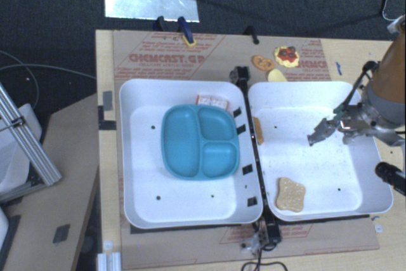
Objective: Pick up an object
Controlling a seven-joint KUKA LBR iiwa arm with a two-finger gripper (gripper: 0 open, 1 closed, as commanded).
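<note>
A tan slice of toy toast lies flat near the front left corner of the right bin. A thin orange-brown piece rests against that bin's left wall. My gripper hangs over the right half of the right bin, well behind and to the right of the toast. Its fingers are spread open with nothing between them. In the left bin sits a blue divided plate, with a small pink-and-white packet just behind it.
Behind the right bin, on the cardboard, lie a round brown cookie, a small pizza-like piece and a pale yellow piece. A blue and yellow clamp stands at the bench's back edge. A metal frame stands at far left.
</note>
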